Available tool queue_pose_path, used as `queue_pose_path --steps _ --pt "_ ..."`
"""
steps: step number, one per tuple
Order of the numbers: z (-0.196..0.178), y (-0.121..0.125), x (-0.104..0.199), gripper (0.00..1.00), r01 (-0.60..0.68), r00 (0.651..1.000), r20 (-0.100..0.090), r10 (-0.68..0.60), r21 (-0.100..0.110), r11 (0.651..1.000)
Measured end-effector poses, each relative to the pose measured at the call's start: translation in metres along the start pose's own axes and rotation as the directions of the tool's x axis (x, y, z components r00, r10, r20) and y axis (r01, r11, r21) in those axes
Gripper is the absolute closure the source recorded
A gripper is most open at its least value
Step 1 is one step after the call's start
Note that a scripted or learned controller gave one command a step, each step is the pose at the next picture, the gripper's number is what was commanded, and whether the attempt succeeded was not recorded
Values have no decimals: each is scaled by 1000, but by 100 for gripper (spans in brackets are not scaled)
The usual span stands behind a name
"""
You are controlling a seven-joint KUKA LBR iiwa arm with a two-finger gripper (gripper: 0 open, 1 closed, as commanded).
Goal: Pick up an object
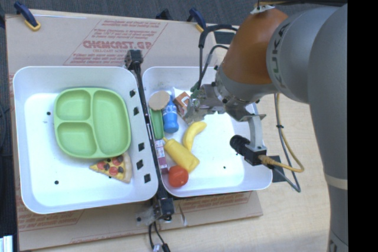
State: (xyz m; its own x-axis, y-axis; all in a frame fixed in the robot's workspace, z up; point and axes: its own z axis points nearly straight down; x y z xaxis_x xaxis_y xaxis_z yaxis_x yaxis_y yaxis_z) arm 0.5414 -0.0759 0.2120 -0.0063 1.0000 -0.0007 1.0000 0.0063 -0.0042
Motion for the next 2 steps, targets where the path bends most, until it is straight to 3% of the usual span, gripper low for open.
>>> queue_pose_path --steps 1,2 --pt "6 -65 9 100 1 1000 0 -1 0 1000" --pt "53 -58 -15 100 0 1000 -1 0 0 1000"
